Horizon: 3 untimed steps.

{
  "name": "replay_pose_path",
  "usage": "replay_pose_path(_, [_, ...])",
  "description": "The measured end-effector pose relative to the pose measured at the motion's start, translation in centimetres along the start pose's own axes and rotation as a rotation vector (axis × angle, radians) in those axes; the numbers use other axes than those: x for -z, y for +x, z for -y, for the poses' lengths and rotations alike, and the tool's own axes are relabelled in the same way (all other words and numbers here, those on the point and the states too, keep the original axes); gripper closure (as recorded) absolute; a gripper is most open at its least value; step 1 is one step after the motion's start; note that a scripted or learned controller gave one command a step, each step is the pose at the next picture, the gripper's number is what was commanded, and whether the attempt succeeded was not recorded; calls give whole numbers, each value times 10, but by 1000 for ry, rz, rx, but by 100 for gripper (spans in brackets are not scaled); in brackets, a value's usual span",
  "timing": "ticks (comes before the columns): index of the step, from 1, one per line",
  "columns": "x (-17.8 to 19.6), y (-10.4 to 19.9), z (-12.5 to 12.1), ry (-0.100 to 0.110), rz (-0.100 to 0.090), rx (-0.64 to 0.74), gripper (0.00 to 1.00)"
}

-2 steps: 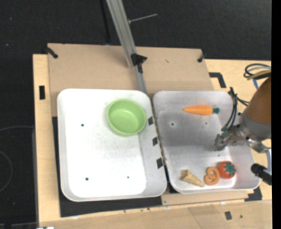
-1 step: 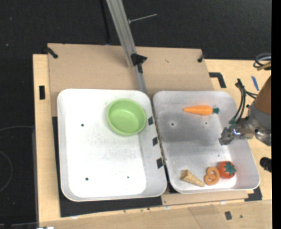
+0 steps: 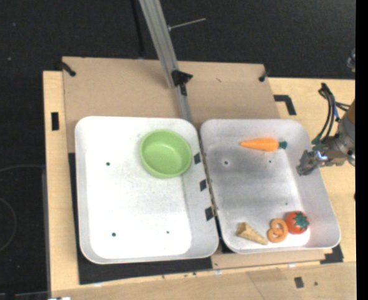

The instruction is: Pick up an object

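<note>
We see the grey two-finger gripper [image 3: 309,162] poised at the right bin's [image 3: 253,189] right rim, its state impossible to tell. Near it, in that bin's upper part, lies a slim orange toy carrot [image 3: 259,144] with a small green stem.

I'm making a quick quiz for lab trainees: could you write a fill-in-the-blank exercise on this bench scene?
1. The green bowl sits in the ____ bin.
2. The carrot lies in the ____ bin.
3. The gripper is at that bin's ____ rim.
4. Between cone and tomato lies the ____.

Missing words: left; right; right; pretzel
</note>
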<state>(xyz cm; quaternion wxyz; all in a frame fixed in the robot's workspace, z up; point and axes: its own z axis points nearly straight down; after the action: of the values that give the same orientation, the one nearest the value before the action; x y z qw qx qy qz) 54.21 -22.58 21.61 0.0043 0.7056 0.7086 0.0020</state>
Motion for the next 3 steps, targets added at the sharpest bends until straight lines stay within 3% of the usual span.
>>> replay_pose_path(1, [47, -1, -2, 1, 0, 0, 100])
replay_pose_path(3, [52, 107, -37, 6, -4, 4, 100])
